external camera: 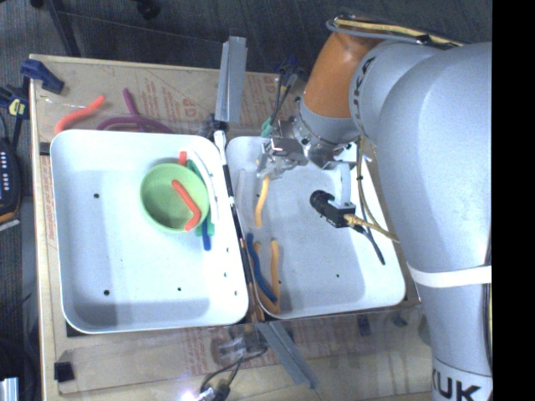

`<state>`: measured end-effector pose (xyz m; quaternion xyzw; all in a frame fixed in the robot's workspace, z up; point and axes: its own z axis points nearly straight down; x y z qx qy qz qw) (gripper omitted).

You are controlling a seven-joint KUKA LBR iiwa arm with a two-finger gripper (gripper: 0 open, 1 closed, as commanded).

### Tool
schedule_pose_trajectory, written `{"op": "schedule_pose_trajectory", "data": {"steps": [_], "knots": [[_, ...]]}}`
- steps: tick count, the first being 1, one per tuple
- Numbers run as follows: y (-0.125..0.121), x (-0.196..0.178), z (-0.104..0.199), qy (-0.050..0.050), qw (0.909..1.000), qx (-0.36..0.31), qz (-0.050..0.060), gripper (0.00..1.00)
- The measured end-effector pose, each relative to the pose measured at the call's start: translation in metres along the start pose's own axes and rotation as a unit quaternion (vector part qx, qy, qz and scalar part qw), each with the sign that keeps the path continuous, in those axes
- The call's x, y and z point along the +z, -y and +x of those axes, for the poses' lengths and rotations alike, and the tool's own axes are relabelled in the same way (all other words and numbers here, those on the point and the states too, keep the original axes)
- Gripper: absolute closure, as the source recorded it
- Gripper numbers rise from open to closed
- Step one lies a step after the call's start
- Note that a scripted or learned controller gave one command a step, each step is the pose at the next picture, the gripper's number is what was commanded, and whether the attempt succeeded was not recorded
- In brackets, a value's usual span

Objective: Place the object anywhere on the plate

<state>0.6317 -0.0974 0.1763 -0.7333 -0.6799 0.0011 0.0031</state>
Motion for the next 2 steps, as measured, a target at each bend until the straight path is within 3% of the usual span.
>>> {"op": "schedule_pose_trajectory", "data": {"steps": [1, 2], "knots": [[0.0351, -0.0144, 0.0704, 0.001, 0.9945, -0.105, 0.000, 1.00], [0.0351, -0.0144, 0.0702, 0.002, 0.9945, -0.105, 0.000, 0.00]]}}
